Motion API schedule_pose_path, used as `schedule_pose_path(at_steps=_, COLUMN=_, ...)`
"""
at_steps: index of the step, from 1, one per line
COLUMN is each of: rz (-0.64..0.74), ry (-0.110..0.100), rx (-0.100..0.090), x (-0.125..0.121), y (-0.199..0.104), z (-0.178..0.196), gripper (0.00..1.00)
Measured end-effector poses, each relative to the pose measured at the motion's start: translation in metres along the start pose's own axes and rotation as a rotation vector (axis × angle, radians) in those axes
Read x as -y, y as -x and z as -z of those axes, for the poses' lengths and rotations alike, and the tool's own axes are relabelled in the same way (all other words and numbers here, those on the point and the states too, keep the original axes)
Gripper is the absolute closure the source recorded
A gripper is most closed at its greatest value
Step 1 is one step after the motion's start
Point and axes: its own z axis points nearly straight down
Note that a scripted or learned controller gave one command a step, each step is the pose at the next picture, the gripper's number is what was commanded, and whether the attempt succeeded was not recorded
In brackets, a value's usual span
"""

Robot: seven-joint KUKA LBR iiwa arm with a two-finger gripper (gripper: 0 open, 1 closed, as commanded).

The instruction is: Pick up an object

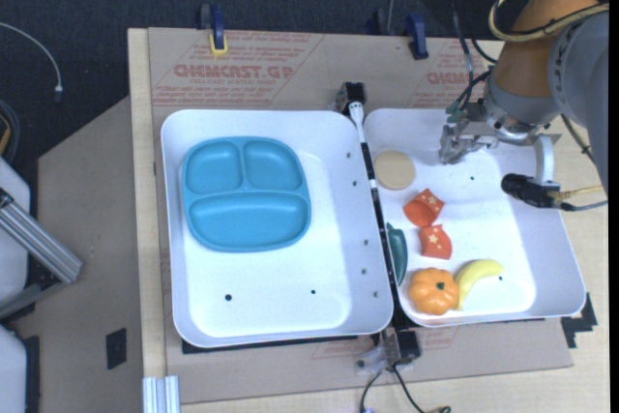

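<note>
The gripper point(455, 150) is hovering over the right bin's point(551, 247) back, can't tell its grip. Tan disc point(395, 169) is sitting just left, red pieces point(424, 208) nearer front.

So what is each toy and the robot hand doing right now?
gripper: hovering over the right bin's far end, holding nothing I can see.
blue plate: flat in the left bin.
tan disc: lying flat.
two red pieces: lying close together.
orange pumpkin: upright, touching the banana.
banana: lying flat.
</note>
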Motion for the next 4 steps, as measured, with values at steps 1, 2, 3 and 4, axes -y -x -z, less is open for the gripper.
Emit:
schedule_pose_path(at_steps=1, rz=0.000, ry=0.004, rx=0.001, x=0.001, y=0.009, z=0.048, gripper=1.00)
schedule_pose_path(at_steps=2, rz=0.001, ry=0.005, rx=0.001, x=-0.004, y=0.008, z=0.093, gripper=1.00)
schedule_pose_path(at_steps=3, rz=0.001, ry=0.004, rx=0.001, x=-0.004, y=0.007, z=0.136, gripper=1.00)
schedule_pose_path(at_steps=4, rz=0.005, ry=-0.002, rx=-0.002, x=0.002, y=-0.037, z=0.140, gripper=1.00)
